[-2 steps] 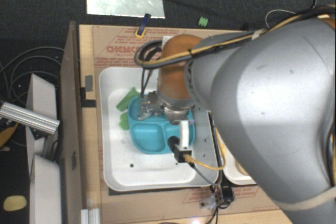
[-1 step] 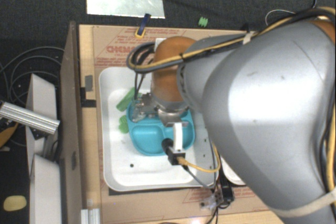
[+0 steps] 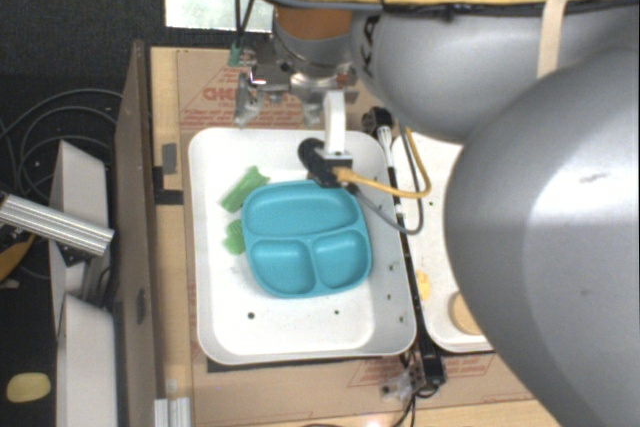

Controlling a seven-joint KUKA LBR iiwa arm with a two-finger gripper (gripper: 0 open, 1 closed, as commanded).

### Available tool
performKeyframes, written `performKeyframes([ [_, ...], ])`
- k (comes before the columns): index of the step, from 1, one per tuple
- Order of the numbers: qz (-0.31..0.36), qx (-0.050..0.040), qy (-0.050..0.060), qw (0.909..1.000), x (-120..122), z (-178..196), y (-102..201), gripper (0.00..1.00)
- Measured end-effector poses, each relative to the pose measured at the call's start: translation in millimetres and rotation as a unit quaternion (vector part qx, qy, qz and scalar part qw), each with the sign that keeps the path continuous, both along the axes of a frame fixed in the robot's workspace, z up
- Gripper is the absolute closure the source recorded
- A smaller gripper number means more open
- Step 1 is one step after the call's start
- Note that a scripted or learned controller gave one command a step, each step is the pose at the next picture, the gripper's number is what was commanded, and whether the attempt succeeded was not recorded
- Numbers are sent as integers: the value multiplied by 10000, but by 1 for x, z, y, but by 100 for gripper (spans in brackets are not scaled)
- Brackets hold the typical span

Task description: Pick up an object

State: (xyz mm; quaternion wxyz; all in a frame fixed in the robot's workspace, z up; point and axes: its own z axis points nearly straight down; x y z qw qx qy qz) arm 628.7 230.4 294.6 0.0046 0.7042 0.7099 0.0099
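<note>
A blue divided plate [image 3: 303,240] lies in the left bin [image 3: 300,340], with green pieces [image 3: 243,187] just beside its left edge. The grey arm [image 3: 480,65] hangs overhead.

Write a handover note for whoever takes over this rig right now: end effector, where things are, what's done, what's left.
End effector: above the far rim of the left white bin, no object seen in it.
Teal three-compartment plastic plate: flat, mid-bin.
Green plastic piece: against the plate's far-left edge.
Right white bin: tan round item beside the arm.
Done: nothing lifted.
Left: pick up one object.
</note>
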Motion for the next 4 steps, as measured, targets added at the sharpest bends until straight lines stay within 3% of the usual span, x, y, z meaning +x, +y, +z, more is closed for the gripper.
performKeyframes([
  [1, -50, -45, 122, 9999, -15, -67, -43, 0],
  [2, -32, -20, 15, 10000, -67, -181, -38, 0],
  [3, -26, -14, -8, 10000, -12, 12, -57, 0],
  [4, -41, -40, 83, 9999, 42, -34, -73, 0],
])
